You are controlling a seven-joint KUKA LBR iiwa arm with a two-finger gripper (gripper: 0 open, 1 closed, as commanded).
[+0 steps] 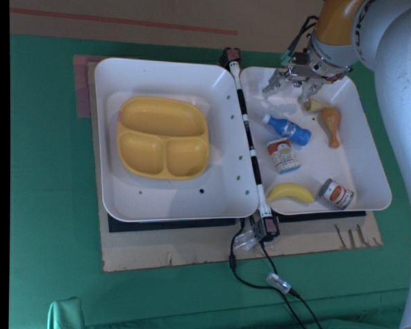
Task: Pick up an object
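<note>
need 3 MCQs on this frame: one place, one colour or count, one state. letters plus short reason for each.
1. Where does the banana lie?
A. near front edge of the right bin
B. in the yellow tray
C. on the green cloth

2. What colour is the divided tray in the left bin?
A. blue
B. yellow
C. red

3. How does the blue bottle rest?
A. upright on its base
B. on its side
C. leaning on the banana

Key:
1 A: the banana sits on the right bin's floor, by its near wall.
2 B: the three-compartment tray is plainly yellow.
3 B: the bottle lies flat, white cap toward the gripper, apart from the banana.
</note>
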